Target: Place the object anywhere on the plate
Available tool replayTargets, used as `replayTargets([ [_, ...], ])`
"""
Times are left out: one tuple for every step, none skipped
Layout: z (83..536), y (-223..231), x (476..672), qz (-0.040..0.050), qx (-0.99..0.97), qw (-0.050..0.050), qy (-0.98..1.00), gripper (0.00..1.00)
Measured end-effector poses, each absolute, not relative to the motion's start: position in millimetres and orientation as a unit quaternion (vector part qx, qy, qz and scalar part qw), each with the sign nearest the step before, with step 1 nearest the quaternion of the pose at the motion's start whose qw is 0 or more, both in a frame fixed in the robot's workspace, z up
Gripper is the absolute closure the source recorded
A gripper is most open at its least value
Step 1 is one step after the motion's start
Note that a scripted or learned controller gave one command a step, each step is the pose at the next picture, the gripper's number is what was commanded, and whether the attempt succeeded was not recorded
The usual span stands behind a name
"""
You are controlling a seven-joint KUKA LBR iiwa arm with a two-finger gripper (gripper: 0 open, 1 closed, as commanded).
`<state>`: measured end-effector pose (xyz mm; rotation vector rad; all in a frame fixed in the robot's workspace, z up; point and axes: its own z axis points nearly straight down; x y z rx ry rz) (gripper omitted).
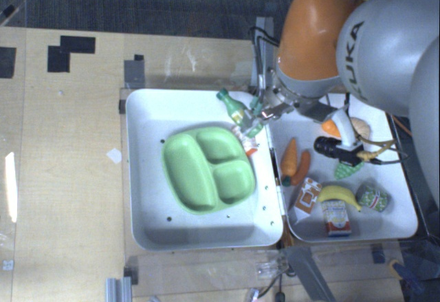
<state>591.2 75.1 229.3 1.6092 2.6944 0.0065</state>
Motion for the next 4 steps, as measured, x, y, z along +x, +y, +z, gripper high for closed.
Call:
replayTargets([
  [185.7,44.6,609.7,0.0018,0.439,0.002,0.899,1.0],
  [185.9,44.7,609.8,0.0021,0.439,0.002,0.899,0.0],
  [198.2,46.0,611.7,0.0047,0.438,0.005,0.899,1.0],
  [198.2,46.0,611.7,0.0047,0.438,0.005,0.899,0.0],
])
